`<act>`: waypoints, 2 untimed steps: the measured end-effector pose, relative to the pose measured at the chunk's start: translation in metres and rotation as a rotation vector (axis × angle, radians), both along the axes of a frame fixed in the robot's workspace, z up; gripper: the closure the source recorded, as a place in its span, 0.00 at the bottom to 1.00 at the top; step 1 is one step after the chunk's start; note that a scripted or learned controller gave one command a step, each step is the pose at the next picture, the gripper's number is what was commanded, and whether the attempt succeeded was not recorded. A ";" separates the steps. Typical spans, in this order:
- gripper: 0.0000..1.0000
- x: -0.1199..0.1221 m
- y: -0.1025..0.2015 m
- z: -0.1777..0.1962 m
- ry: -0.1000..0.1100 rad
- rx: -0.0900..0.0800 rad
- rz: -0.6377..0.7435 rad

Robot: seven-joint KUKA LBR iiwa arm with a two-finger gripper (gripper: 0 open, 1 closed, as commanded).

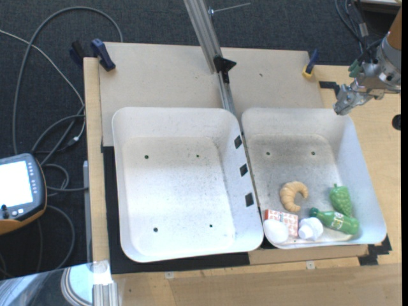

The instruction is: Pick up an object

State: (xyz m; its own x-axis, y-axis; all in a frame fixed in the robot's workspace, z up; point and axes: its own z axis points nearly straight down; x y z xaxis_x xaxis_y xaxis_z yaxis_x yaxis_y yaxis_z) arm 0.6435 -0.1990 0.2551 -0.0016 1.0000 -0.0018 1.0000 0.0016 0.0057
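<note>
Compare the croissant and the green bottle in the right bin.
The croissant is tan and curled into a crescent; the green bottle is green with a white cap and straight. The croissant lies nearer the bin's middle; the green bottle lies against the near wall, beside a green pepper. Both rest in the right bin, away from the gripper.

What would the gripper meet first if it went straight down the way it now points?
Probably the far right rim of the right bin, or the bench beside it; depth is unclear. The gripper hangs far from the croissant.
</note>
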 end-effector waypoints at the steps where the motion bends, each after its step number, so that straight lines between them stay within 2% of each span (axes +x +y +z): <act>1: 1.00 -0.023 0.055 0.005 0.008 0.005 0.004; 2: 1.00 -0.030 0.104 -0.002 0.010 0.005 0.004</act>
State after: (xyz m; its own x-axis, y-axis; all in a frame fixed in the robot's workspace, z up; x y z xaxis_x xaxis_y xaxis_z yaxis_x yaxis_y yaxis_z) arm 0.6132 -0.0954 0.2528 -0.0058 1.0000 0.0033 1.0000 0.0058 -0.0040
